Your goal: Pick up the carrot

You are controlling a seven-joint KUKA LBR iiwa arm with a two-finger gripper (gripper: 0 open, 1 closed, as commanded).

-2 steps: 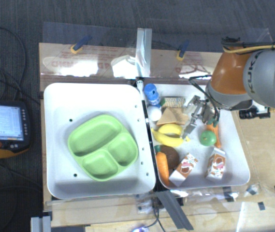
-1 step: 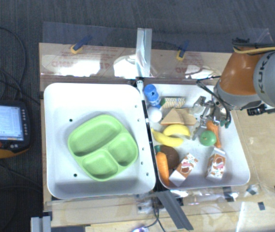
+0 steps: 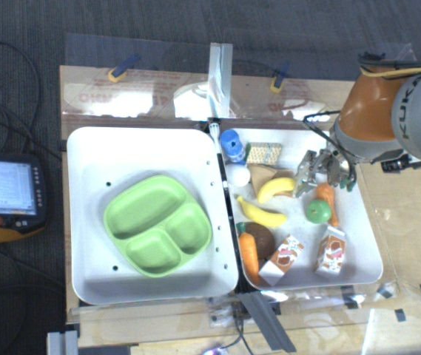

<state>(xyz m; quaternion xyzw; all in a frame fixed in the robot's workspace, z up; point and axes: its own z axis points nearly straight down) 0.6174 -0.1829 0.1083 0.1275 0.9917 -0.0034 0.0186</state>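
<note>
Carrot (image 3: 248, 253) | beside banana (image 3: 262, 214), carton (image 3: 283, 258) | hand (image 3: 315, 170) apart

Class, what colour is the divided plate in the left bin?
Light green plastic divided plate, clearest in the camera view.

2 white bins sit side by side: the left bin (image 3: 92, 265) holds a green divided plate (image 3: 158, 224), and the right bin (image 3: 369, 261) is crowded with a blue bottle (image 3: 231, 146), a cracker (image 3: 263, 154), 2 bananas (image 3: 268, 202), a green apple (image 3: 317, 211), 2 small cartons (image 3: 310, 256) and 2 carrots. One carrot (image 3: 248, 256) lies at the bin's lower left beside a brown item, the other carrot (image 3: 327, 198) lies just under the gripper (image 3: 321, 172), which hangs over the bin's upper right below the arm's orange band (image 3: 369, 109)
</note>
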